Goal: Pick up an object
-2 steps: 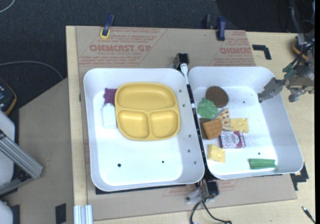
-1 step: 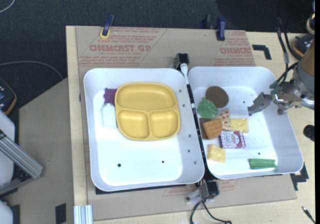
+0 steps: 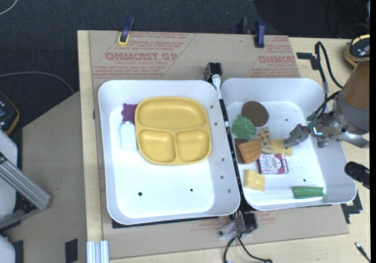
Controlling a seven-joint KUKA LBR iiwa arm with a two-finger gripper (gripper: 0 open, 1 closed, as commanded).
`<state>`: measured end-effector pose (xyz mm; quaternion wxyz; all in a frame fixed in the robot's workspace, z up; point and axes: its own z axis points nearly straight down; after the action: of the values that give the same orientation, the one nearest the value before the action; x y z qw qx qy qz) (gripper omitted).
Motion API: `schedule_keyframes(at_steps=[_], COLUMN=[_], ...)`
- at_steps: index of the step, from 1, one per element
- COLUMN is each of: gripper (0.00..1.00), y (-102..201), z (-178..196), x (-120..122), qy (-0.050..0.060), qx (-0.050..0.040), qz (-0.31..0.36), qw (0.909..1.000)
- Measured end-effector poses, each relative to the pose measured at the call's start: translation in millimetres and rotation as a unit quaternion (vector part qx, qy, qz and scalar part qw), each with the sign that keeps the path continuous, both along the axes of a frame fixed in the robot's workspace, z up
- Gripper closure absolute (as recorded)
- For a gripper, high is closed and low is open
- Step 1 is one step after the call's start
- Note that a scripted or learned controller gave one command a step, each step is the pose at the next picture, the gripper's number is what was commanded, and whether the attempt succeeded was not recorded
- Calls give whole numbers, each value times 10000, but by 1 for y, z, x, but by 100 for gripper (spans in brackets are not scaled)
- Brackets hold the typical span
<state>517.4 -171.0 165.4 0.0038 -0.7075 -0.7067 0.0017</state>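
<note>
My gripper (image 3: 295, 136) hangs over the right part of the right bin (image 3: 305, 93), reaching in from the right on the grey arm (image 3: 352, 109). It is just right of a pile of small items. The pile holds a brown round disc (image 3: 255, 113), a green lump (image 3: 243, 127), an orange-brown waffle piece (image 3: 249, 150), a tan dotted block (image 3: 265, 138), a red and white packet (image 3: 272, 164) and a yellow wedge (image 3: 254, 180). A green stick (image 3: 307, 192) lies near the bin's front right corner. I see nothing held in the gripper.
The left bin (image 3: 164, 197) holds a yellow divided plate (image 3: 174, 130), with a purple item (image 3: 128, 111) and a white bottle (image 3: 127, 135) at its left side. A black divider (image 3: 226, 138) runs between the bins. Cables (image 3: 324, 68) run along the right edge.
</note>
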Motion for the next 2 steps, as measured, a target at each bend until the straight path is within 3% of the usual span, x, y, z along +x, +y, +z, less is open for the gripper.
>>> schedule_keyframes(at_steps=[2], gripper=[0], y=[8], z=[-78], x=[4], qy=[-47], qx=[7], qz=[4], qw=[10000])
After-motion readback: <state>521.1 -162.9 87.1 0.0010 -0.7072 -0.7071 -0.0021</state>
